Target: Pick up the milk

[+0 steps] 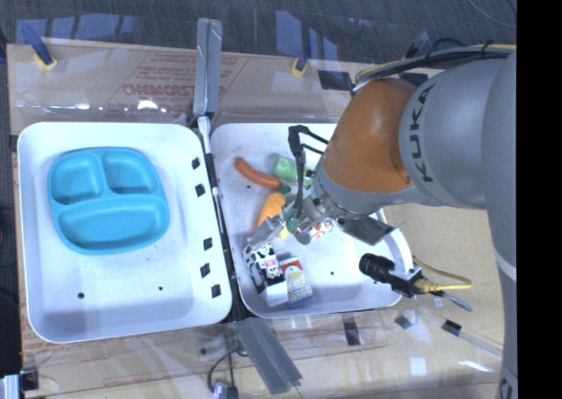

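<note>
Over the right bin (386, 296), hovering low with the fingers (294, 223) near its middle, spread partly apart and gripping nothing. Just below and slightly left of the fingers, lying on the bin floor: the milk (263, 264), a small carton with black-and-white cow patches, touching a second small carton (295, 279) with a red patch on its right. Just left of the fingers, resting beside them, a carrot (271, 206). Above and left, lying aslant, a sausage (255, 173), with a green item (285, 166) at its right end. Far left of the fingers, sitting in the left bin (53, 301), a blue divided plate (107, 197). Both bins sitting side by side on the counter (105, 81).
</note>
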Controlling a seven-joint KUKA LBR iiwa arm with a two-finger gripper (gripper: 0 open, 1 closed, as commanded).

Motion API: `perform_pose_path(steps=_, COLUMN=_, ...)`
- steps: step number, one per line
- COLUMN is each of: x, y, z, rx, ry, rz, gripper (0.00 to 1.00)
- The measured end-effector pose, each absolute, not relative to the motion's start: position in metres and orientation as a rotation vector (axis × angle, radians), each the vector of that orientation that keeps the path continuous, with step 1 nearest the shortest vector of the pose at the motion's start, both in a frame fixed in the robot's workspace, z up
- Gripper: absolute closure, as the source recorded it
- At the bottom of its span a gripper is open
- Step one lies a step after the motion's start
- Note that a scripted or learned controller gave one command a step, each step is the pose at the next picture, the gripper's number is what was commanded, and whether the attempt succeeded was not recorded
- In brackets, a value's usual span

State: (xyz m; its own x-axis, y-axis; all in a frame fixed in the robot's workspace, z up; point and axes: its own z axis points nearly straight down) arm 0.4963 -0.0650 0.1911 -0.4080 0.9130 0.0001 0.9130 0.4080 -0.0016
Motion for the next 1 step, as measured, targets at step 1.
perform_pose_path(steps=1, x=0.4755, y=0.0158, z=0.1941, rx=-1.277, ry=-2.866, rz=0.003, gripper=0.00)
